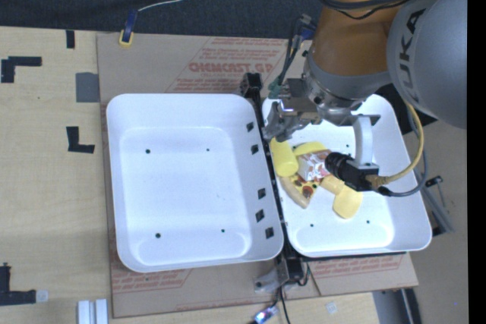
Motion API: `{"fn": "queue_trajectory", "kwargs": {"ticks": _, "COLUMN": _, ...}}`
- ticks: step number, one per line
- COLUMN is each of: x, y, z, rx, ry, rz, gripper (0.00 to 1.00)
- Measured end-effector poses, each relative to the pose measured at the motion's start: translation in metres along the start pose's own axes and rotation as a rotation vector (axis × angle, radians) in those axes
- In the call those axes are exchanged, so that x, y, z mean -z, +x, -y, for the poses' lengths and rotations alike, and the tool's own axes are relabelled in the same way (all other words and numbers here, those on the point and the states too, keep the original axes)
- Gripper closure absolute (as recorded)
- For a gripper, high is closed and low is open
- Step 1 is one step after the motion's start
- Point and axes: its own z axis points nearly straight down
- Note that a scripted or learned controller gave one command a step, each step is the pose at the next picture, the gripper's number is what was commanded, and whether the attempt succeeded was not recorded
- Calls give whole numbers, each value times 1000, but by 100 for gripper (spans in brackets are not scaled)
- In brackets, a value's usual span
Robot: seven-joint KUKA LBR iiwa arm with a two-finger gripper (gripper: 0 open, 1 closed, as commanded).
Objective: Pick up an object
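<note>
Bending down over the right bin (383, 233), the arm (364, 19) hangs its gripper (285, 119) low, grasp unreadable.

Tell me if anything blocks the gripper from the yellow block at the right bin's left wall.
Nothing visible does. The gripper hangs right next to the yellow block, with no object between them. A pizza-like toy touches the block's right side, and the wall of the right bin is close on its left.

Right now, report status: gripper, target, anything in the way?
Gripper down at left side of right bin. Yellow cylinder just below it, lying in bin. Toy pizza slice and yellow block crowd close beside.
</note>
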Motion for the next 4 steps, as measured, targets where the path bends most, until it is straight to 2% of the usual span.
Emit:
{"fn": "queue_trajectory", "kwargs": {"ticks": 1, "x": 76, "y": 49, "z": 53, "rx": 1, "ry": -3, "rz": -1, "gripper": 100}}
{"fn": "queue_trajectory", "kwargs": {"ticks": 2, "x": 205, "y": 57, "z": 50, "rx": -4, "ry": -13, "rz": -2, "gripper": 100}}
{"fn": "queue_trajectory", "kwargs": {"ticks": 3, "x": 206, "y": 102, "z": 50, "rx": -5, "ry": 1, "rz": 2, "gripper": 100}}
{"fn": "queue_trajectory", "kwargs": {"ticks": 4, "x": 221, "y": 126, "z": 15, "rx": -6, "ry": -1, "rz": 3, "gripper": 100}}
